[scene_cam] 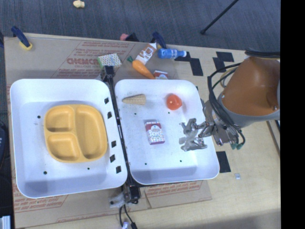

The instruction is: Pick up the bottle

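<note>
Over right bin | gripper spread, holding nothing | bottle beyond bins, label unreadable

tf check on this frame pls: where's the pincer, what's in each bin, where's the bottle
1. The pincer is over the right bin. True.
2. The yellow divided plate lies in the right bin. False: it lies in the left bin.
3. The blue bottle lies outside both bins, on the bench behind them. True.
4. The pincer is clamped on the red carton. False: the carton lies apart from it, to its left in the view.
5. The orange-red round object sits in the right bin. True.
</note>
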